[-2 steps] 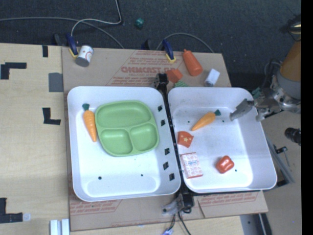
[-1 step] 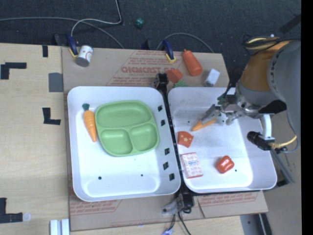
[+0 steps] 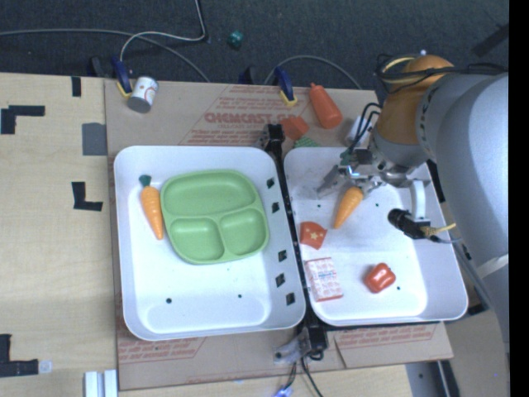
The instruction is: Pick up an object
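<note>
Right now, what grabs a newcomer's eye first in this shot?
Probably the big light-green three-compartment plastic plate in the left white bin, with a small orange toy carrot lying beside its left edge. In the right white bin, the grey arm's hand sits at the top end of a second orange toy carrot.

From my remote station, I see the arm (image 3: 463, 139) reaching in from the right, its broad grey link filling that side of the view and the orange band (image 3: 409, 98) wrapping it just above the wrist. The wrist angles down and leftward over the right bin (image 3: 438, 304). The gripper (image 3: 354, 179) sits low there, its fingers (image 3: 331, 180) spread apart and pointing down-left, nothing between them.
</note>
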Robot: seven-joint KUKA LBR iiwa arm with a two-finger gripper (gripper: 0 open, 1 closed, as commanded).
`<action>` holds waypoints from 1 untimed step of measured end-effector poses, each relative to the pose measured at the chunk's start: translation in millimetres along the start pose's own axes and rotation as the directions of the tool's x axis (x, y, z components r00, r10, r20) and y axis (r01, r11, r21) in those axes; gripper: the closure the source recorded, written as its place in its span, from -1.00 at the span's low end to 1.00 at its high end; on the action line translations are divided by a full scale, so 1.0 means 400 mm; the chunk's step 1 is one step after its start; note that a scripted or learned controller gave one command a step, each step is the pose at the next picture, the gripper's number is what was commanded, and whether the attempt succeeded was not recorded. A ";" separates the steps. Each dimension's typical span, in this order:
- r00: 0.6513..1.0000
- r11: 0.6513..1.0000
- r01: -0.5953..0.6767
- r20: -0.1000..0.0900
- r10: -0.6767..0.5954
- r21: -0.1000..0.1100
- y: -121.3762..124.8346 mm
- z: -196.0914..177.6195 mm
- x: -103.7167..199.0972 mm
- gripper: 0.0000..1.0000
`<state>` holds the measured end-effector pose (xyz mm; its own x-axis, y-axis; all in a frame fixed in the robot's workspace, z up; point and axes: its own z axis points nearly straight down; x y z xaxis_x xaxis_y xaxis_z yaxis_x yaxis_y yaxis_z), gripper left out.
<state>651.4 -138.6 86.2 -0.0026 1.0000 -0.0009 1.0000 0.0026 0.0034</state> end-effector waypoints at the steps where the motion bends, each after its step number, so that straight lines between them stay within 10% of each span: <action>1: 1.000 1.000 0.002 0.002 -0.002 0.000 0.001 -0.025 -0.001 1.00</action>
